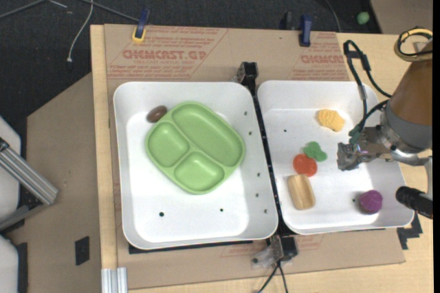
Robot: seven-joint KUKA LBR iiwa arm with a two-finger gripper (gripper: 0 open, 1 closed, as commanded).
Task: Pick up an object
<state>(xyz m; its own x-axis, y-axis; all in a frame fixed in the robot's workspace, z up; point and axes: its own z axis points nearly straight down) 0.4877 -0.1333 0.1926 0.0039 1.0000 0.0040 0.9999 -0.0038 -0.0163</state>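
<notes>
- Nearest the camera, in the right-hand shallow white bin (330,226), a tan loaf-shaped toy (301,191) and a round purple toy (370,201) are lying well apart, each with bare floor around it; either is being judged an easy pick.
- Just behind the loaf, a round red toy (304,164) and a small green leafy toy (315,150) are touching or nearly so; a descent between them is being judged risky, since one could be nudged while the other is closed on.
- The pincer (348,157) is being held low over the middle of the right bin, just beside the green and red pieces. Its state cannot be told: the tip is being seen only as a dark blur, and nothing is being seen in it.
- For a clean pick, the tip should be centred over one separate piece, and the descent should be made straight down.
- Farther back, a yellow ridged toy (331,120) is lying alone near the far wall, another fair candidate.
- In the left-hand white bin (130,147), a green divided plastic plate (195,146) and a small brown oval piece (157,113) at its far edge are lying well apart from the arm, so a long reach across the tabletop (110,64) would be needed.
</notes>
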